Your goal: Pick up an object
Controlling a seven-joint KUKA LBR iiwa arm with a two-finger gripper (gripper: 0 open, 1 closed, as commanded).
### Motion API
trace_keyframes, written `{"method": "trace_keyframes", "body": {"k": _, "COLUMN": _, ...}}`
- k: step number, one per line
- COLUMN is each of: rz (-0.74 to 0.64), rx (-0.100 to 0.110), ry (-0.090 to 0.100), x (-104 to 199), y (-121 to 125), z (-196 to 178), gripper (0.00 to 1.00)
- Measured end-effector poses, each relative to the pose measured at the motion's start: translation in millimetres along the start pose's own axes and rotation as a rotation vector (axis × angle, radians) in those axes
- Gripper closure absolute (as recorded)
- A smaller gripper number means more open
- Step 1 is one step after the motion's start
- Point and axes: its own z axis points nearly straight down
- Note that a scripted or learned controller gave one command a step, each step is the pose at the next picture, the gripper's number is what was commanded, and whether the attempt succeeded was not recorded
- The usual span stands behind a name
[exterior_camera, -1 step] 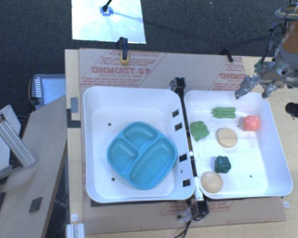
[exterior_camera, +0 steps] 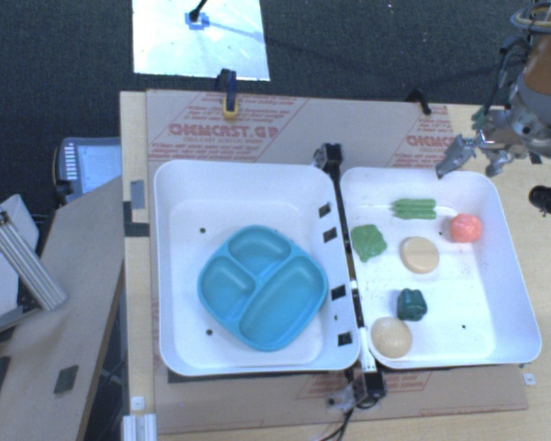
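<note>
Camera view, near to far: in the right bin [exterior_camera: 510,274] a smooth cream round piece [exterior_camera: 391,336] lies nearest, then a dark green lumpy pepper shape [exterior_camera: 410,304], a tan disc [exterior_camera: 421,254], a light green knobbly piece [exterior_camera: 368,243], a pink ball [exterior_camera: 466,228] and a ribbed green pod [exterior_camera: 414,209]. The left bin [exterior_camera: 179,209] holds a glossy blue divided plate [exterior_camera: 262,286]. Beyond the right bin's far right corner hangs the claw [exterior_camera: 482,152], its prongs spread apart, holding nothing. I judge the rounded, isolated pink ball the easiest pick: centre above it, descend straight.
</note>
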Motion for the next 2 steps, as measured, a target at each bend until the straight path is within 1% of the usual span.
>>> {"method": "trace_keyframes", "body": {"k": 1, "rz": 0.002, "rx": 0.002, "ry": 0.0, "x": -8, "y": 6, "z": 50, "gripper": 0.0}}
{"method": "trace_keyframes", "body": {"k": 2, "rz": -0.002, "rx": 0.002, "ry": 0.0, "x": -2, "y": 14, "z": 102, "gripper": 0.0}}
